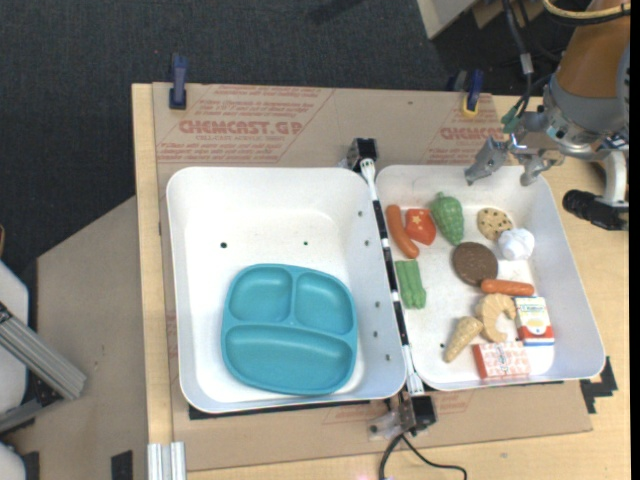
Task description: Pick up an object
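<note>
Nearest lies the red carton (503,360) in the right bin (570,268) among toy food, while my pincer (509,165) hangs spread and empty over that bin's far rim.

arm: upper right | pincer (508,164): fingers spread, nothing between, pointing down
</note>
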Available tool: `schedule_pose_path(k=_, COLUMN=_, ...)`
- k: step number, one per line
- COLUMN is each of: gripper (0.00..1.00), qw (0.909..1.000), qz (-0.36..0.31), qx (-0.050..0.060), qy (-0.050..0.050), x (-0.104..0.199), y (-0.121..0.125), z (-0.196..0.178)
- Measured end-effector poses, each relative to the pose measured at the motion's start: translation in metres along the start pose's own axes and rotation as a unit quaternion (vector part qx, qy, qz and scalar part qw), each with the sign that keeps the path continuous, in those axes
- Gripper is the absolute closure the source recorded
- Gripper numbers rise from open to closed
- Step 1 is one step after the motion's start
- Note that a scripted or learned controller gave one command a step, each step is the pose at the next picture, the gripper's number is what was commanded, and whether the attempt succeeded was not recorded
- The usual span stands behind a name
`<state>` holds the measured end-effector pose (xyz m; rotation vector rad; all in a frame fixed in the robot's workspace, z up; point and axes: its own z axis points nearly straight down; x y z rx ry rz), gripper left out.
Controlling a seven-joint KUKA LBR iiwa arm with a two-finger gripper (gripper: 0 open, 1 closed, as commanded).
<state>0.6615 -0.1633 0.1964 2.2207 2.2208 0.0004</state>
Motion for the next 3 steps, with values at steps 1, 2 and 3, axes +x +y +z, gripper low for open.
schedule_pose_path(k=1, gripper=0.00, qw=1.0000, qz=-0.002, qx=0.005, qy=0.002, x=0.047, y=0.002, z=0.089)
schedule_pose_path(k=2, gripper=1.00, qw=1.0000, qz=-0.001, qx=0.000, qy=0.000, x=0.044, y=0.005, z=0.072)
schedule_pose_path(k=3, gripper=1.00, qw=1.0000, qz=-0.004, qx=0.001, qy=0.002, x=0.117, y=-0.048, z=0.007)
